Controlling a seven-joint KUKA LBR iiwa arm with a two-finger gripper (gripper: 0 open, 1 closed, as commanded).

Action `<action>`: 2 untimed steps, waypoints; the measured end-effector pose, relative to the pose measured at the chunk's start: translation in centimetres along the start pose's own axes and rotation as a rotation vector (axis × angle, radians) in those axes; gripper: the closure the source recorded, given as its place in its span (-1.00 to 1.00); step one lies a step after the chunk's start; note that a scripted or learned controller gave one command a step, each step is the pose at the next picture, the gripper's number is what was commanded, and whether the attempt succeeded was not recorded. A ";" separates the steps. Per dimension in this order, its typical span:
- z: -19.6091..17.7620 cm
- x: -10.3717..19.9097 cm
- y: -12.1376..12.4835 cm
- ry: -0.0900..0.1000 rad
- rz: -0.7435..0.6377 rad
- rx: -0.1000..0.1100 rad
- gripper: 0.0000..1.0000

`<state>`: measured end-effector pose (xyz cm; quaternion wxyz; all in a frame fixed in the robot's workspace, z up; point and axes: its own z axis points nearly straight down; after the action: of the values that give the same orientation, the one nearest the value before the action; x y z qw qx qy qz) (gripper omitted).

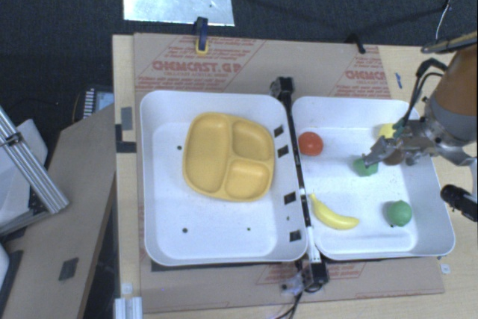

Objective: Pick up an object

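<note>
A small green block (365,167) lies on the floor of the right bin (351,246), in its upper right part; it is too small and too far under the hand to give it a clear long axis or heading. The hand (377,155) sits right over it, its grey fingers pointing left and down toward the block's upper edge. Whether the fingers are spread or closed, and whether the block sits between them, I cannot tell.

A little yellow piece (387,131) shows just above the hand, partly hidden by it. The arm (452,104) enters from the right edge, its orange band above the wrist, and slopes down and left into the bin.

In the same bin, a red-orange ball (311,143) lies to the left near the dividing wall, well apart from the hand. A banana (334,214) lies lower left, its long axis running from upper left to lower right. A green ball (400,213) rests near the lower right corner.

The left bin (160,235) holds a yellow divided plate (228,156). Both bins stand on the brown surface (246,60).
</note>
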<state>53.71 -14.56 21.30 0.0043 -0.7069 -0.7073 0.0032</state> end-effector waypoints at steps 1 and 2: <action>-0.6 0.0 0.3 -0.002 -0.003 -0.011 -1.00; 3.9 -0.5 -0.1 -0.001 0.000 -0.008 -1.00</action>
<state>53.58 -15.10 17.44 0.0009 -0.7068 -0.7074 0.0008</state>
